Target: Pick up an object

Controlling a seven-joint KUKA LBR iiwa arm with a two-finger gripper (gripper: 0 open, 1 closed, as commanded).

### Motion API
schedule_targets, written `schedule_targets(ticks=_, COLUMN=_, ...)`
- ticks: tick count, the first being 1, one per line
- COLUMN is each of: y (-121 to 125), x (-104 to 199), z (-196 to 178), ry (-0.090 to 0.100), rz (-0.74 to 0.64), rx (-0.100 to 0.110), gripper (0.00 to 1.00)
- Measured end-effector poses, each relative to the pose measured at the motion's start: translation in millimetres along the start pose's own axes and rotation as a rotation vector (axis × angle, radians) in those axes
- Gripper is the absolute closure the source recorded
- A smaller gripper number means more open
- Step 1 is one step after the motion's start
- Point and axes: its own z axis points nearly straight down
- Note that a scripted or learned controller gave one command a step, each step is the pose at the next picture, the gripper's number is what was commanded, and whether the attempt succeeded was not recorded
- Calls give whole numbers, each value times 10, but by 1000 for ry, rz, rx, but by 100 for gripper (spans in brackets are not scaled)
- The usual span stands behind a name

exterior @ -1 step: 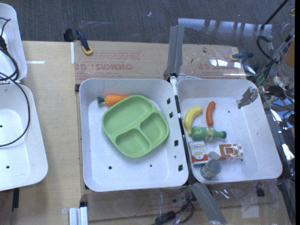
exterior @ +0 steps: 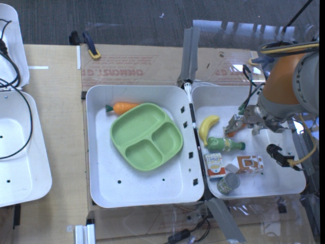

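Worktop [exterior: 56, 60]: tan board under both bins, dark carpet behind it, a white sink-like unit at the left edge.
Left bin [exterior: 96, 151]: shallow and white; holds a green divided plate [exterior: 146, 135] with a toy carrot [exterior: 122, 107] just beyond its far left rim.
Right bin [exterior: 294, 179]: shallow and white; holds the small items and the arm's working end.
Arm [exterior: 292, 80]: grey with an orange band, reaching in from the right, low over the far half of the right bin.
Fingers [exterior: 234, 125]: pointing left, tips close to the bin floor; whether they are spread or closed cannot be told, and nothing is seen between them.
Banana [exterior: 207, 127]: yellow, long axis running near to far, just left of the fingers and the closest thing to them.
Green bottle [exterior: 224, 145]: lies on its side, long axis left to right, just nearer the camera than the fingers.
Cartons [exterior: 215, 165]: two small ones, near the front, beside a grey can [exterior: 228, 183].
Judgement: banana or bottle looks the likeliest pick; nothing is lifted yet.
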Motion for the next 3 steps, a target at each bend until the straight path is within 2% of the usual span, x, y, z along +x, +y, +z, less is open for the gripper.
schedule_targets(ticks=1, y=617, x=441, z=-9, ry=-1, rz=-8, rx=-2, gripper=0)
schedule_targets(ticks=2, y=140, x=92, z=-10, ry=-1, rz=30, rx=-1, gripper=0)
schedule_targets(ticks=3, y=140, x=81, z=-103, ry=-1, rz=32, rx=-1, gripper=100)
